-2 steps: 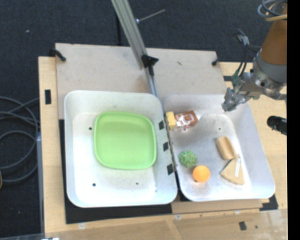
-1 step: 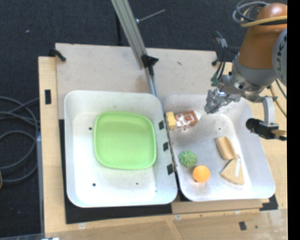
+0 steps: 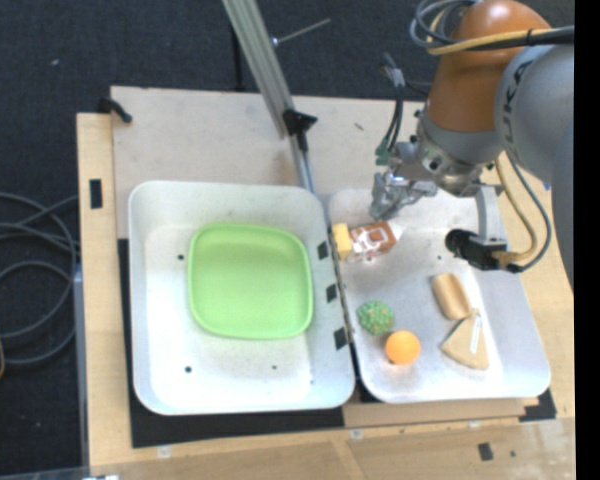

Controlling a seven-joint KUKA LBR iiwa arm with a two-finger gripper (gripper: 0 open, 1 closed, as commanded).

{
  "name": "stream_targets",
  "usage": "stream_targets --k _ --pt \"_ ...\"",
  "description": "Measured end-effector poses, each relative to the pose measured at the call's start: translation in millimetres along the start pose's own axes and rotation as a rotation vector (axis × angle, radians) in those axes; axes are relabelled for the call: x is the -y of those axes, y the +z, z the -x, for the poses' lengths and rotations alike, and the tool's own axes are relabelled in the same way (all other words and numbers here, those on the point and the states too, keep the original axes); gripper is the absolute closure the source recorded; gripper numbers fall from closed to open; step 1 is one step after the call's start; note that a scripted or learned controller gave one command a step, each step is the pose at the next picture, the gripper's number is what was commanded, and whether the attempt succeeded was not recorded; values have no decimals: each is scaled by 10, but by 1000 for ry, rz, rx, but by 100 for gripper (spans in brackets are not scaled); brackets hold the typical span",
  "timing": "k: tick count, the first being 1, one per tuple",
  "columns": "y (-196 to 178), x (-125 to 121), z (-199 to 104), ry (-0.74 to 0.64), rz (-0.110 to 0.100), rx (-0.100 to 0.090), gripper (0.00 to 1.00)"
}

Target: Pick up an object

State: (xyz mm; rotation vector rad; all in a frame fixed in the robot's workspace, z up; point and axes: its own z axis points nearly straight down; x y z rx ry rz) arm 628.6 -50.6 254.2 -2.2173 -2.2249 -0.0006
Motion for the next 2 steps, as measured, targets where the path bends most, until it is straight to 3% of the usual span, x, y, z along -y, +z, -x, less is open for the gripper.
stream_targets --k 2 --pt "45 -161 -1149 -1 1 -1 100"
